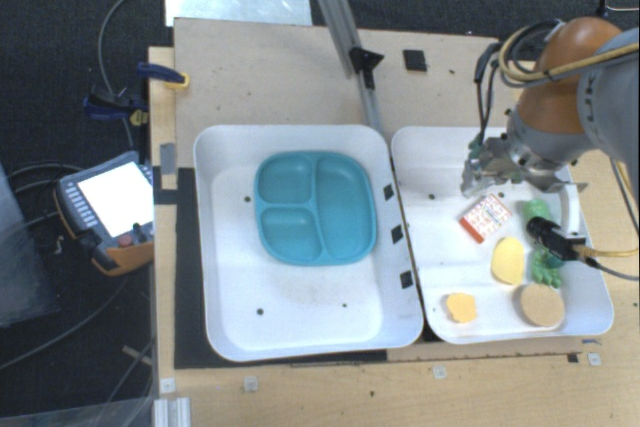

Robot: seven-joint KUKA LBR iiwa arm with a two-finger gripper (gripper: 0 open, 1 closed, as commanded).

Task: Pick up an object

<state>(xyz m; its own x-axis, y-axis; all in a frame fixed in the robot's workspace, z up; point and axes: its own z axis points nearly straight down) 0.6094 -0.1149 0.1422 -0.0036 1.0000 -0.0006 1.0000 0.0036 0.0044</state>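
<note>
The gripper [484, 173] hangs in the right bin [430, 245] just above the little red-and-white box [486, 216], which looks light and stiff, best pinched across its thin sides.

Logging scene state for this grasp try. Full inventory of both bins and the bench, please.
left bin: 1, white, left half of bench
divided plate: 1, teal, three compartments, in left bin
right bin: 1, white, right half of bench
small packet: 1, red and white, right bin centre
yellow item: 1, yellow, below the packet
orange item: 1, yellow-orange, right bin near front wall
round item: 1, tan, right bin front right corner
green item: 1, green, right bin right side
handheld pendant: 1, orange with lit screen, left of bench
gripper: 1, grey, over right bin back area, above the packet
</note>
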